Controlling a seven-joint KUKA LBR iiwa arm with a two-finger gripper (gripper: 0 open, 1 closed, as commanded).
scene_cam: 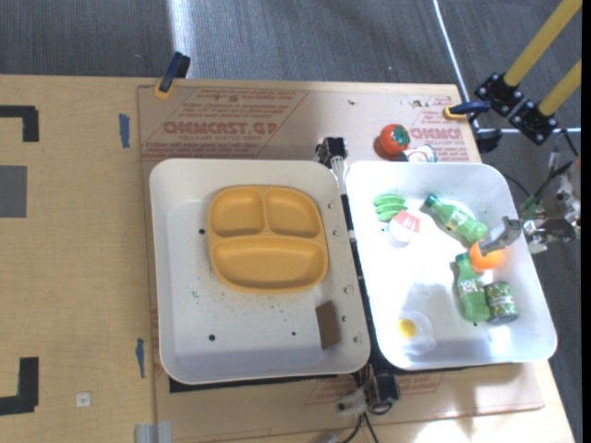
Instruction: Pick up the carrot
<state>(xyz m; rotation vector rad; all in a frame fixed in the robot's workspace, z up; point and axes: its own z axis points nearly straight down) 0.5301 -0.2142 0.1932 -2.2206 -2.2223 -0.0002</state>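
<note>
Lying nearest, a brown block (327,324) is sitting in the left bin (168,275) just below the orange plate (268,238). In the right bin (443,344) the carrot (487,257) is resting between two green bottles (454,218), just above a green can (500,301). The gripper (506,233) is reaching in low over the right rim, slanting down against the carrot's upper edge; whether it is clamped or loose cannot be told.

The counter (74,247) is covered by cardboard; two white bins (175,275) (526,330) and a tomato (392,139) are set on it.
</note>
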